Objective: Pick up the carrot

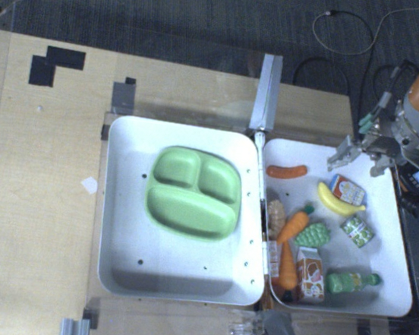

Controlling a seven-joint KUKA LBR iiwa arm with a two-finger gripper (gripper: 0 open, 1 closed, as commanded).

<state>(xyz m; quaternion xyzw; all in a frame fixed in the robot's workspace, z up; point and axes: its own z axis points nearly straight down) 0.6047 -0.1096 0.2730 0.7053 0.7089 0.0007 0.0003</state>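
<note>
Gripper (361, 154) hanging open and empty over the right bin's (400, 291) far edge, needing to descend straddling the carrot (293, 225).

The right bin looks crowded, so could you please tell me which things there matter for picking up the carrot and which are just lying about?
Belongs to the job:
- orange tapered carrot with green top
- grey metal pincer, above the bin's far edge

Just lying about:
- red sausage
- yellow banana
- green plastic bottle
- green divided plate, in the left bin
</note>
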